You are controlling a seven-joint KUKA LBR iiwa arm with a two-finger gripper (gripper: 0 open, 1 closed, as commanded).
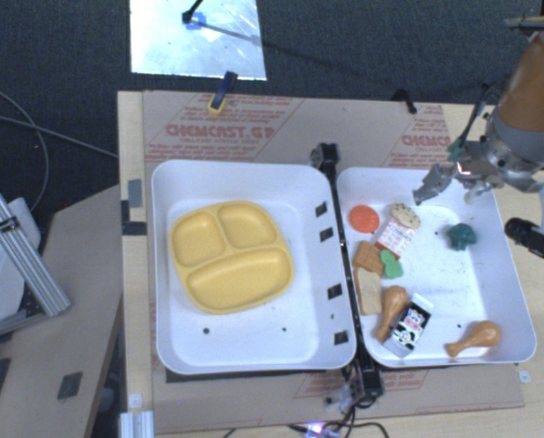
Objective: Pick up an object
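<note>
Dark carpet surrounds a bench topped with a printed cardboard sheet (254, 130), on which two shallow white bins sit side by side, touching along a shared middle edge. That pairing looks like a sorting layout: a supply side and a receiving side.

Lying in the left bin (190, 176) is a yellow divided tray (232, 255), roughly central and tilted a little, its three compartments bare. It reads as the place things may end up.

All the loose toy food is gathered in the right bin (505, 281). An orange disc (364, 218) and a round cookie (403, 215) lie near the far-left corner, with a striped packet (395, 238) just below them. Along the left edge run a cracker (368, 259), a green piece (392, 266) and a drumstick (392, 308). A black-and-white carton (409, 325) sits by the near edge, a second drumstick (474, 337) lies toward the near-right corner, and a dark teal lump (461, 236) is alone near the right edge.

Above the far edge of that bin hovers the gripper (455, 176), tilted toward the cookie; nothing is visibly between its tips, and I cannot tell their spread. It seems poised for a descent, with no object lifted yet.
</note>
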